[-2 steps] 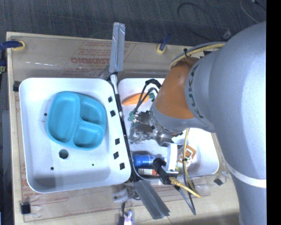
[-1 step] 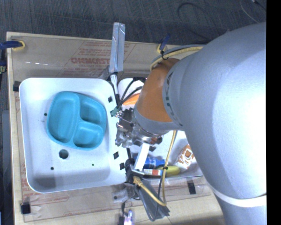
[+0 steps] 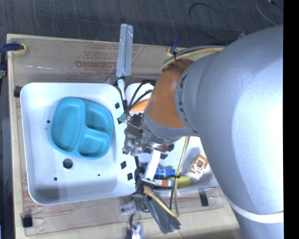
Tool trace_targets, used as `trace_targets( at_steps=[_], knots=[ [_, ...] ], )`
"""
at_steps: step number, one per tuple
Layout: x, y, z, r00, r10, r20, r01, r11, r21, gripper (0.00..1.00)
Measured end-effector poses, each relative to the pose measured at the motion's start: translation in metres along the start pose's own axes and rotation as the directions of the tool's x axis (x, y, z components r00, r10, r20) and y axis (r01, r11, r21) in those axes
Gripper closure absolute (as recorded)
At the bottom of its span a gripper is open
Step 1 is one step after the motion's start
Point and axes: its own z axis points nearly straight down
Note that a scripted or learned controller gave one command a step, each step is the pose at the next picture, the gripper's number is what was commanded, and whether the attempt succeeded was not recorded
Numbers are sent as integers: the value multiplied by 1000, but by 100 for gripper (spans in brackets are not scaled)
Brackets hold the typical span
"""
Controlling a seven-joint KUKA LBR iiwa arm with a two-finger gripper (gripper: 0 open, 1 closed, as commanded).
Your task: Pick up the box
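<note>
The big grey arm [image 3: 239, 113] reaches over the right bin [image 3: 134, 91]. A blue divided tray [image 3: 82, 127] lies in the left bin [image 3: 35, 153]. I cannot tell whether the gripper [image 3: 139, 141] grips anything.

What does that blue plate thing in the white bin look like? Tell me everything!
The blue tray is a smooth, plastic-looking dish in bright turquoise, with rounded corners. Raised ridges split it into three hollows: one long one on the left and two smaller ones on the right. It lies flat, slightly turned, on the floor of the left white bin, in its upper half. Nothing sits in it, and the arm isn't touching it.
</note>
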Motion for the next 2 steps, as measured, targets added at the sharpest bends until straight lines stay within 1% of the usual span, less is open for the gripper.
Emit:
trace_targets(
  at_steps=[1, 2],
  knots=[
    [29, 11, -13, 992, 126, 0, -126, 992, -3, 100],
    [-5, 108, 9, 974, 228, 1, -228, 974, -2, 100]
  ],
)
